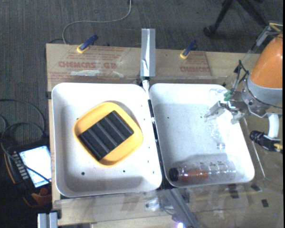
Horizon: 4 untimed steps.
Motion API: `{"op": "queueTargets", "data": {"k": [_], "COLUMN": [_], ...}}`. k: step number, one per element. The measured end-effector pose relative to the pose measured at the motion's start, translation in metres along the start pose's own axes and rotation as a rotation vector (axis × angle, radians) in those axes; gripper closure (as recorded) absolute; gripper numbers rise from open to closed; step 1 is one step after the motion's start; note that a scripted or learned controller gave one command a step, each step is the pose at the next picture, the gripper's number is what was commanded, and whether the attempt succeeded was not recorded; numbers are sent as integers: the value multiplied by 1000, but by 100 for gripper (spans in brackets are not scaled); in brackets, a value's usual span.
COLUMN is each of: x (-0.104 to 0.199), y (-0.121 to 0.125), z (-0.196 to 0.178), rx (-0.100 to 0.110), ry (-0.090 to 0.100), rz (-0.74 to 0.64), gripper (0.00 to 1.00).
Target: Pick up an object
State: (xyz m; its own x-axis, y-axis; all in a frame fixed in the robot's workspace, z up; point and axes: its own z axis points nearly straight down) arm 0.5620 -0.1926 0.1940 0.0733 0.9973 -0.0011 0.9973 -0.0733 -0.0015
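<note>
A yellow pad with a black ribbed top (108, 132) lies flat in the middle of the left bin (66, 99). A clear plastic bottle with brown liquid (202, 171) lies on its side along the front wall of the right bin (180, 103), its dark cap pointing left. My gripper (223, 116) hangs over the right bin's far right part, open, with nothing seen between its fingers. Just below it lies a faint clear plastic item (219, 136), too hard to make out. The gripper is well apart from the bottle.
A metal bar (147, 56) runs along the seam behind the two bins. Two blue-and-yellow clamps (87, 43) hold the cardboard sheet behind them. A tablet (32, 161) and cables lie on the floor to the left.
</note>
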Motion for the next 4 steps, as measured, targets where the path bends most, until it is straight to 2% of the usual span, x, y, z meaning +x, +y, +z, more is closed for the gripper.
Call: {"op": "queueTargets", "data": {"k": [1,2,3,4], "x": [-23,31,27,70], "y": [-56,-77,-35,-51], "z": [-92,76,102,89], "rx": [-4,-12,-20,-9], "ry": [0,-1,-2,2], "rz": [-436,-491,-201,-190], "gripper": [0,0,0,0]}}
